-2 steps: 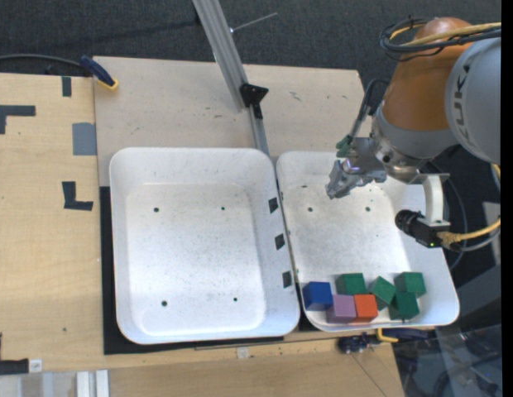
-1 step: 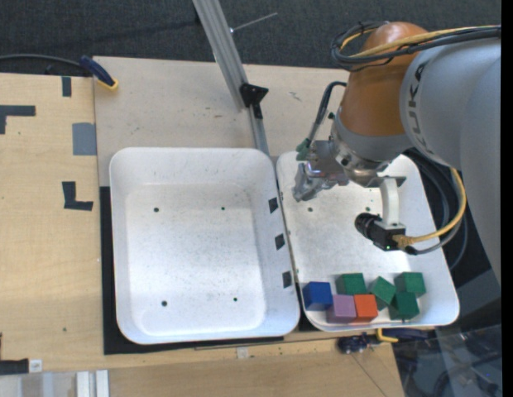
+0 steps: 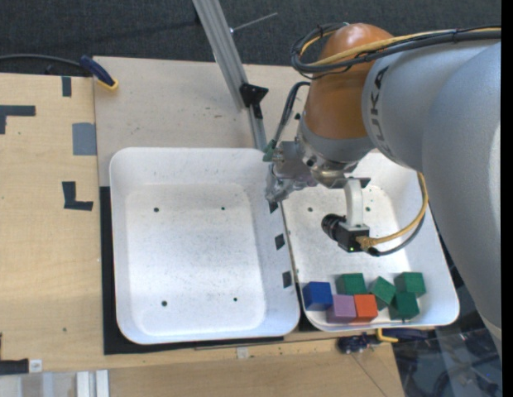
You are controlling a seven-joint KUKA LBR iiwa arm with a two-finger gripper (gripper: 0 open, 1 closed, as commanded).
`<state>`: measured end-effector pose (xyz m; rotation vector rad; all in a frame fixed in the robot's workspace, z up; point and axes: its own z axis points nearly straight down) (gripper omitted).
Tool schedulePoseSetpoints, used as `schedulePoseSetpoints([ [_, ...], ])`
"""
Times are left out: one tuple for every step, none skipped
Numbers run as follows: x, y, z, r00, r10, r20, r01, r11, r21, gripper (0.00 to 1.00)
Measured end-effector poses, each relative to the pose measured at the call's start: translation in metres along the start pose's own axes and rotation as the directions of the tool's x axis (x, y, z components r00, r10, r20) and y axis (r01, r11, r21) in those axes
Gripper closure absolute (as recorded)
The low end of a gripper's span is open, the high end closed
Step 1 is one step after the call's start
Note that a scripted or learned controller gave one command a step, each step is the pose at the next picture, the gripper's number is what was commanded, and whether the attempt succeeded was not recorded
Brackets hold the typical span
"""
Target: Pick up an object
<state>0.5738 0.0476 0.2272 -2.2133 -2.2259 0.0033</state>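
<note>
So the gripper (image 3: 276,190) is sitting over the ridge where the left bin (image 3: 190,246) and right bin (image 3: 393,209) meet, up toward the far end, and honestly from this angle I can't tell if the claw is apart or together. The stuff to grab is all bunched along the near edge of the right bin, well apart from the gripper: a blue block (image 3: 318,294), purple block (image 3: 344,307) and orange block (image 3: 366,306) in a row, with four green blocks (image 3: 383,289) packed just behind and to the right of them
</note>
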Motion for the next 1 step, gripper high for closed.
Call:
schedulePoseSetpoints([
  [0.0493,0.0042,0.0065,1.000,-0.001,0.000,0.001,1.000,-0.001,1.00],
])
